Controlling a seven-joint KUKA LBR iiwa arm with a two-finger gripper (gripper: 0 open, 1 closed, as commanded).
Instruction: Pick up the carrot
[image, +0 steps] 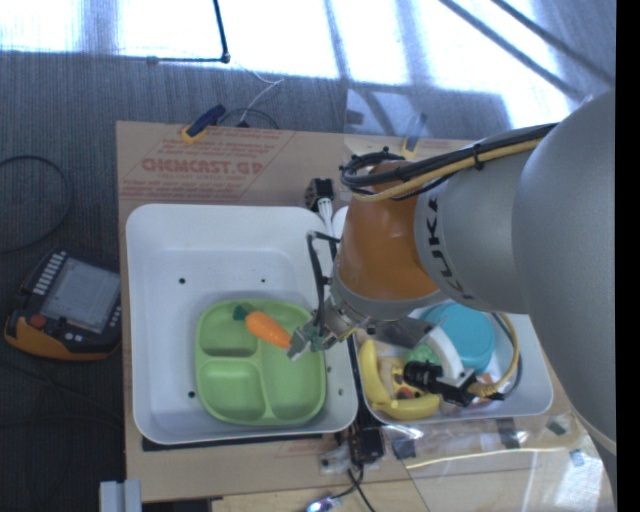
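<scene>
where the green tray (232, 392) sits in the left bin (160, 300), a carrot (267, 328) is seen on it; hand (308, 343) just beside, grip state cannot be told.

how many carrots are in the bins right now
1. The carrot lies on the green tray in the left bin, beside the gripper. The arm covers part of the right bin, so more may be hidden.

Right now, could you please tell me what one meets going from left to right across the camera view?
Teach pendant on the floor → green divided plate in the left bin → carrot on that plate → gripper → banana in the right bin → blue bowl.
</scene>
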